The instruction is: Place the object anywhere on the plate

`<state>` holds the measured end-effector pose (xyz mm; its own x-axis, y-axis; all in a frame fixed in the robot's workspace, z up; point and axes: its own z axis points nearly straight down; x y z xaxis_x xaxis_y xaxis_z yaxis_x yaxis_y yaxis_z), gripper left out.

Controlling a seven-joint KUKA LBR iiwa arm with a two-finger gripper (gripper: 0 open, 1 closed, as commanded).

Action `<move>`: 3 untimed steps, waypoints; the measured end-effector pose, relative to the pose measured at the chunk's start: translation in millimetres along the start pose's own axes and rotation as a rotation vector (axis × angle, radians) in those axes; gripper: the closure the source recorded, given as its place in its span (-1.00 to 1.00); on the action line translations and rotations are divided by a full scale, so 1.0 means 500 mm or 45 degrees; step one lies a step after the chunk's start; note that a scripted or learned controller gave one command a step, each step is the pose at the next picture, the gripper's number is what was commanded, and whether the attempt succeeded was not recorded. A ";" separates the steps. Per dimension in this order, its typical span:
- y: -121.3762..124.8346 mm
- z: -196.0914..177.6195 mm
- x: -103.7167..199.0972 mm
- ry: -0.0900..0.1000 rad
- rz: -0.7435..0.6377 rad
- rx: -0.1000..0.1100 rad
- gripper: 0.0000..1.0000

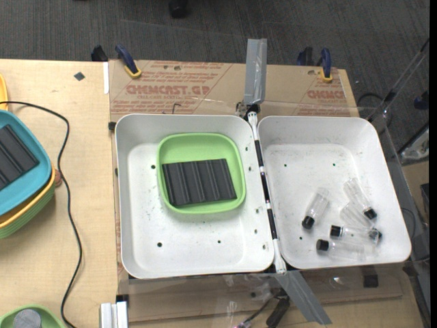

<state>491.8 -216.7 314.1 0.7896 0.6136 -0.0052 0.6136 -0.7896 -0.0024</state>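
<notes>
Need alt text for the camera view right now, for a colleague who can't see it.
Two shallow white bins sit side by side: the left bin holds a square green plate carrying a dark ribbed mat, and the right bin holds several clear plastic vials with black caps clustered near its front right corner.

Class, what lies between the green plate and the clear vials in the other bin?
In the camera view, bare bin floor and the two bins' adjoining walls separate the green plate from the clear vials.

Red print "CHEMCAST.GP" on the cardboard sheet (205,84); repeated partly at right.
</notes>
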 end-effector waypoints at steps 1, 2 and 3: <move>-0.005 -0.057 0.029 -0.001 0.272 0.001 -1.00; 0.045 -0.094 0.040 -0.001 0.580 0.001 -1.00; 0.115 -0.252 0.130 0.000 0.580 0.001 -1.00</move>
<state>579.1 -221.8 439.5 0.9790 0.2039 -0.0056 0.2039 -0.9790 -0.0008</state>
